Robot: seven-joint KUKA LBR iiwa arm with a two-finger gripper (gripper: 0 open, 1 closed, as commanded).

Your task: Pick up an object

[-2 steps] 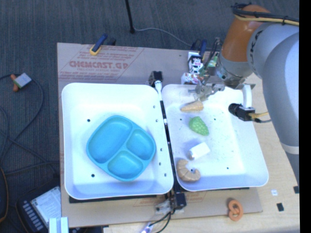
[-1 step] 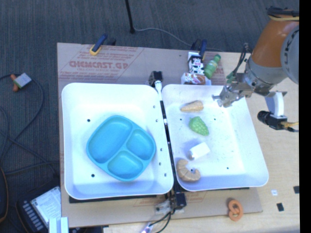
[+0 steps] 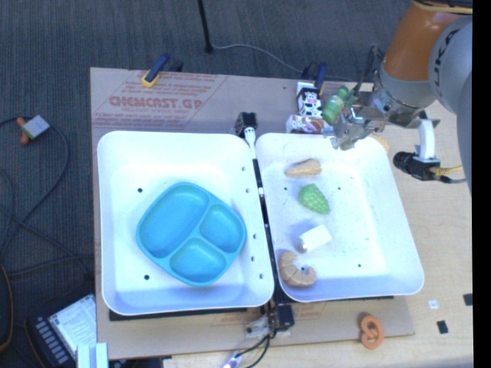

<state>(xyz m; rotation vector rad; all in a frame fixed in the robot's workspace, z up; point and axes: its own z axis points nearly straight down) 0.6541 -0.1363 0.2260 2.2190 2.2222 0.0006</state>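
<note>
The arm reaches in from the right, and its hand (image 3: 349, 133) hangs over the far edge of the right bin (image 3: 399, 228), near the far rim. Whether the hand is apart or together cannot be told from this angle; nothing is seen clamped in it. A small green item (image 3: 332, 107) sits just beside the wrist assembly, but whether it belongs to the tooling or is a loose object cannot be determined.

Judgement on progress: the pick is not yet made. All candidate objects lie on the floor of the right bin, and the descent, closure and lift are still to come.

Contents of the right bin, from far to near:
- a tan, bread-like piece (image 3: 303, 168), elongated and smooth, nearest the hand;
- a green, knobbly object (image 3: 314, 198), like a toy bunch of grapes;
- a white block (image 3: 314, 238), plain and square-edged;
- a brown, curled, croissant-like piece (image 3: 296, 270) at the near left corner, close against the wall.

The left bin (image 3: 123, 167) holds a blue sectioned plate (image 3: 192, 233) with three compartments, glossy moulded plastic. Both bins are shallow, white and smooth-walled, resting on a brown board (image 3: 153, 98) on the bench. An orange ring-shaped item (image 3: 371, 330) lies outside the bins at the near edge.
</note>
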